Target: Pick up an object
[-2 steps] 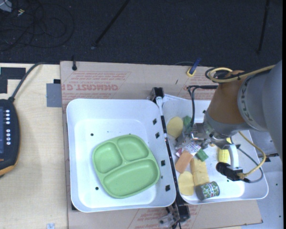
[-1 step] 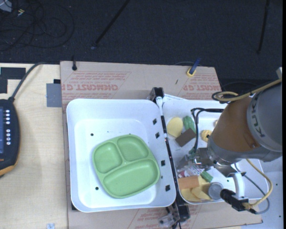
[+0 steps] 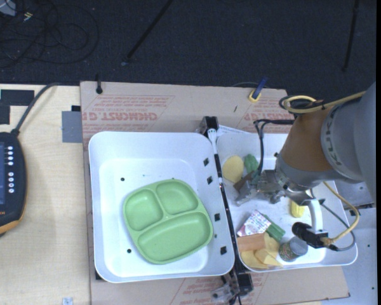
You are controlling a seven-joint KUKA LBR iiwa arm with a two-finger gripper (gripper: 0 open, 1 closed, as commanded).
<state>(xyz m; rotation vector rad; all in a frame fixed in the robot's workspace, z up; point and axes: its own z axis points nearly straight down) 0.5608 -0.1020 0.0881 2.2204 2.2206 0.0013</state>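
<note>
The right bin [image 3: 343,254] holds several small objects: a yellow lemon-like piece [image 3: 233,167], a green piece [image 3: 251,164], a red-and-white packet [image 3: 255,223], an orange block [image 3: 251,242], yellow chunks [image 3: 265,257], a green item [image 3: 275,231], a round grey item [image 3: 291,249] and a yellow piece [image 3: 297,209]. My gripper [image 3: 246,188] reaches down into the upper left part of this bin, just below the lemon-like and green pieces. The wrist hides the fingertips. Nothing shows between them.
The left bin [image 3: 108,164] holds a green three-compartment tray [image 3: 167,220]. A teach pendant [image 3: 1,183] lies at the bench's left edge. Cables [image 3: 314,218] loop over the right bin near the arm. Cardboard [image 3: 146,110] lies under both bins.
</note>
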